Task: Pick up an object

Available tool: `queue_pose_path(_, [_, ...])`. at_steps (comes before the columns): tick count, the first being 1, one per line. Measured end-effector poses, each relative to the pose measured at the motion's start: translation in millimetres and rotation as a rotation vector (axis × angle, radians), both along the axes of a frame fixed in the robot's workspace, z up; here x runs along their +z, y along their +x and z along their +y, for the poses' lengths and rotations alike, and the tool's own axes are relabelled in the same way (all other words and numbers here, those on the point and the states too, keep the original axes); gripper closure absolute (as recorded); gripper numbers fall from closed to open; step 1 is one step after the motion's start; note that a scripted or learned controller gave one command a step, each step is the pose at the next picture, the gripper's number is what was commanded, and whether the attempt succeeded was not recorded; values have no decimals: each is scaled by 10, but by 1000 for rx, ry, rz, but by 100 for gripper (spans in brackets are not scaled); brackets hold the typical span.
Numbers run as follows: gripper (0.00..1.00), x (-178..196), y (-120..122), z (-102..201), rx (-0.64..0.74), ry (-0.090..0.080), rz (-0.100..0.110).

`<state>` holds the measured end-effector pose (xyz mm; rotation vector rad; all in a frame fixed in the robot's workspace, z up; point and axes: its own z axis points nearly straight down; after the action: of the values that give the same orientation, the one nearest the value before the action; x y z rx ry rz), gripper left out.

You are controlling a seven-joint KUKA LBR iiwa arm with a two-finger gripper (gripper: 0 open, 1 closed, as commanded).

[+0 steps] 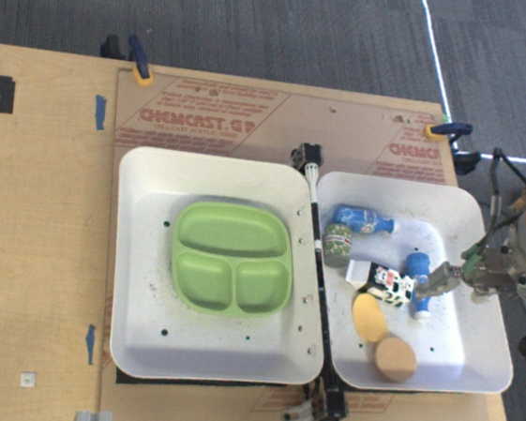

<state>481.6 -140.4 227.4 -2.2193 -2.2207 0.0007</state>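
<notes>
- You can read red print on the brown cardboard sheet [256, 110] under the bins: "CHEMCAST" on the left half, followed by letters that look like "GP", and the start of the same word on the right half, cut off by the right bin [487, 358].
- The blue bottle [361, 220] lying on its side near the right bin's far wall carries a pale label, but you cannot make out its writing. The small green can [338, 243] just beside it is likewise too small to read.
- The pincer [432, 283] comes in from the right over the right bin, low above the floor; you cannot tell how its tips stand.
- Just beside the pincer, on its left, lies a black-and-white toy [392, 284], and a second small blue bottle [417, 281] sits right at the pincer, partly covered by it. You cannot tell whether anything is gripped.
- Nearer the front edge, a yellow oval piece [370, 317] touches a tan egg-shaped piece [395, 359]; both lie clear of the pincer.
- The left bin [142, 238] holds a green divided tray [234, 258], well apart from the pincer.
- Blue tape marks and clamps sit on the wooden bench [35, 226].
</notes>
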Motion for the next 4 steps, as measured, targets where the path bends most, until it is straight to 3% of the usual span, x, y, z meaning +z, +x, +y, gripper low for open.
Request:
queue_pose_path(1, [0,-1204,616,-216,23,-4,-26])
queue_pose_path(2, [100,-1082,629,-242,21,-10,-32])
queue_pose_path(3, [0,-1096,619,-234,22,-8,-28])
queue_pose_path(4, [0,-1416,704,442,-61,-2,-5])
